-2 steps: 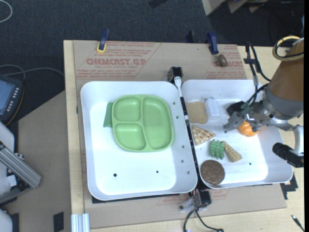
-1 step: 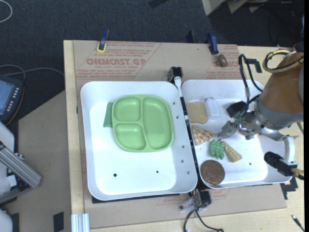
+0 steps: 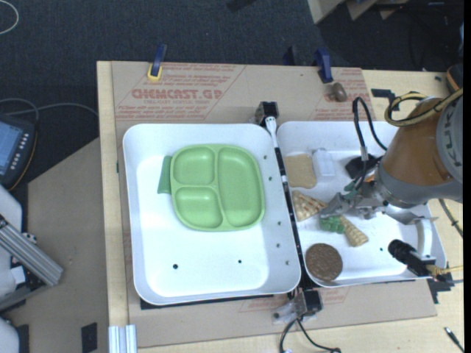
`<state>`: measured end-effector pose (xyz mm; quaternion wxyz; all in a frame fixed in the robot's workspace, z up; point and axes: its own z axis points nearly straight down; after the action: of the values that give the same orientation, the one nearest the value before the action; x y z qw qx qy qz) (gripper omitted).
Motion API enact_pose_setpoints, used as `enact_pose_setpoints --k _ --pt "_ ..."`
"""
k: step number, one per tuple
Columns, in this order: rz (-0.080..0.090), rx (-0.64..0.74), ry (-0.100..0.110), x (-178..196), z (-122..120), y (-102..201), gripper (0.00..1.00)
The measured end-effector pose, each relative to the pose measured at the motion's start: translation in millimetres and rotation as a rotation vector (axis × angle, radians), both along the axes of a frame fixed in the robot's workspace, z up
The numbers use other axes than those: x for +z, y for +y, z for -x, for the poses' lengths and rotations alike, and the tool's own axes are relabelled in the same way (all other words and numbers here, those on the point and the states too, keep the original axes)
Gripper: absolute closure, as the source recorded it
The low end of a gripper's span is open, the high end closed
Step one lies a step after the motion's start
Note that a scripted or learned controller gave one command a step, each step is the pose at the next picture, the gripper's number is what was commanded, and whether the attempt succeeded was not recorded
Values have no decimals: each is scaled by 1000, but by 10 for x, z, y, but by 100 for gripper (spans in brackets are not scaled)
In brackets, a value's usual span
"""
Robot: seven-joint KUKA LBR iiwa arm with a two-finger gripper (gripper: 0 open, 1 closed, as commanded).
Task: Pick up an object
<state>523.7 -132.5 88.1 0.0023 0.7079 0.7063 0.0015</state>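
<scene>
Table (image 3: 221, 87): brown board surface carrying two shallow white bins side by side.

Left bin (image 3: 147, 256): holds a green divided plate (image 3: 218, 187), three compartments, lying flat in the upper middle of the bin. A darker green piece shows at the plate's left edge.

Right bin (image 3: 383, 271): holds several small items. A tan square (image 3: 300, 170) lies near the upper left corner. A pale clear item (image 3: 322, 160) sits just to its right. A patterned wafer (image 3: 306, 206) lies below the tan square. A round brown disc (image 3: 324, 262) rests at the lower left of this bin. A small cone (image 3: 355, 234) lies right of centre, and a green item (image 3: 333, 224) lies just beside it.

Arm (image 3: 419, 153): reaches in from the right over the right bin. The pincer (image 3: 346, 206) is low, directly above the green item and close to the wafer. Whether it is wide, narrow or holding anything cannot be told.
</scene>
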Motion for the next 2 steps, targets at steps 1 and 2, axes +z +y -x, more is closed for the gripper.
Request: enact_pose_setpoints --k 1,2 --pt "-1 1 -9 149 -27 10 100" --pt "1 4 0 588 -51 59 100"
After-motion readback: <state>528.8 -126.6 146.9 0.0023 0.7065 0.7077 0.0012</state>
